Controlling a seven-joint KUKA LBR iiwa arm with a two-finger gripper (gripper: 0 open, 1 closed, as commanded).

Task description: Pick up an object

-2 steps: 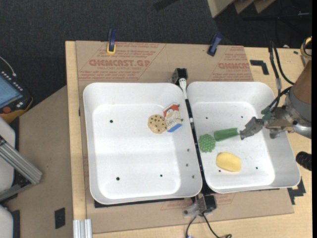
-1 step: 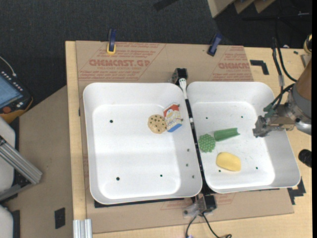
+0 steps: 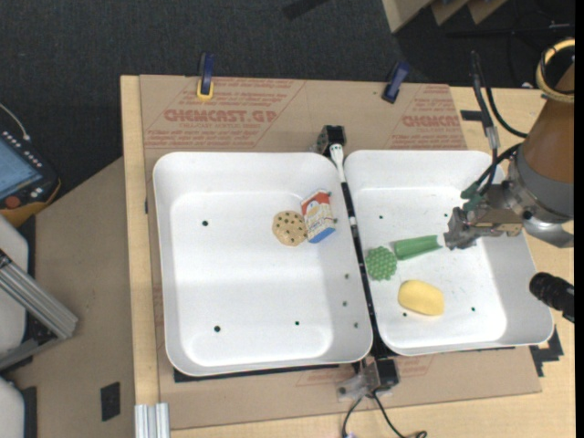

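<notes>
The yellow lemon-like object [image 3: 421, 298] lies nearest the camera in the right bin [image 3: 511, 327], just in front of and to the right of the green brush [image 3: 398, 254]. The brush has a round bristly head and a handle running back and right toward the hand [image 3: 456, 231]. The hand sits at the handle's far end, right beside it; whether it is spread or pinching the handle I cannot tell. Left of the brush, across the divider, the left bin [image 3: 228, 336] holds a cookie [image 3: 289, 227] touching a small milk carton [image 3: 318, 216]. Both bins rest on the cardboard-covered worktop [image 3: 274, 108]
</notes>
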